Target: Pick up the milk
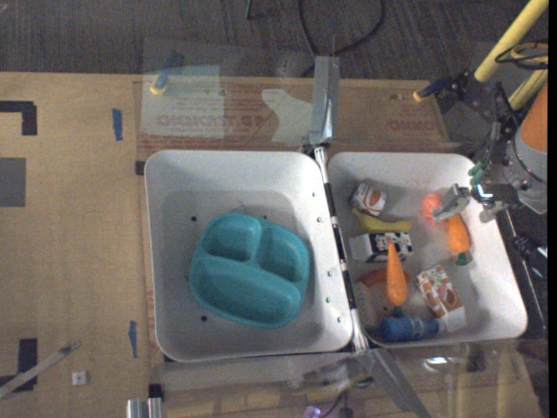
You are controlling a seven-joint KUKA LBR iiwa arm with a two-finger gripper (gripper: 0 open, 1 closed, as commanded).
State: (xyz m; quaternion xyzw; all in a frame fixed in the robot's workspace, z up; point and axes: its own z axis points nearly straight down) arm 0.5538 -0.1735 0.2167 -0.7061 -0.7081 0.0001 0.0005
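Counting two carrots point(396, 277), one milk point(379, 246), one tray point(251, 269).

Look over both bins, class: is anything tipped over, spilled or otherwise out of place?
Nothing is spilled. In the right bin, the small cartons and the blue bottle lie on their sides, jumbled with two carrots. The teal tray sits askew in the left bin.
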